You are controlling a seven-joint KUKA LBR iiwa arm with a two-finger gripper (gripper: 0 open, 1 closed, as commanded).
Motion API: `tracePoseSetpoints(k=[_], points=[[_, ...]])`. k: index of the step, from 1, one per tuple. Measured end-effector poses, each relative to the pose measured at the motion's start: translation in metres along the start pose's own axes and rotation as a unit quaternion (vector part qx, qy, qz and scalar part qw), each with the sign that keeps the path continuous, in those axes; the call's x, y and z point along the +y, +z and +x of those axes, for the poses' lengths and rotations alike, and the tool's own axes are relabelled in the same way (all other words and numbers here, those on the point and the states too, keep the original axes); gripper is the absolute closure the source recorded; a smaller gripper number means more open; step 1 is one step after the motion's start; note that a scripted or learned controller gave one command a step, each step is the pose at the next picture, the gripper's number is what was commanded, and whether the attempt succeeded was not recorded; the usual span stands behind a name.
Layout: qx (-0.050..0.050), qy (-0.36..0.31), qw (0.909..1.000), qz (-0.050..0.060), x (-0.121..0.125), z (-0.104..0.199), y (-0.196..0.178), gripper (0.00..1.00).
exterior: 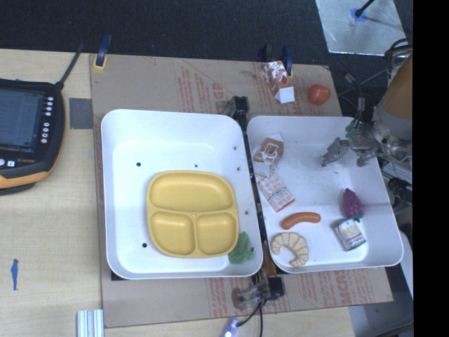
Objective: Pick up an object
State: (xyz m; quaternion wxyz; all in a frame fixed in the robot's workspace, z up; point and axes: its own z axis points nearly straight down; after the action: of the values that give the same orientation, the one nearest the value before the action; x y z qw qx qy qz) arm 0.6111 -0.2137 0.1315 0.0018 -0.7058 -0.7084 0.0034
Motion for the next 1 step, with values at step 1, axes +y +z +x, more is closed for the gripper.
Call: tracePoseSetpoints(k=[1], points=[[0.001,0.0,1.0,-0.005,0.0454,0.0012,-0.0945,0.0]])
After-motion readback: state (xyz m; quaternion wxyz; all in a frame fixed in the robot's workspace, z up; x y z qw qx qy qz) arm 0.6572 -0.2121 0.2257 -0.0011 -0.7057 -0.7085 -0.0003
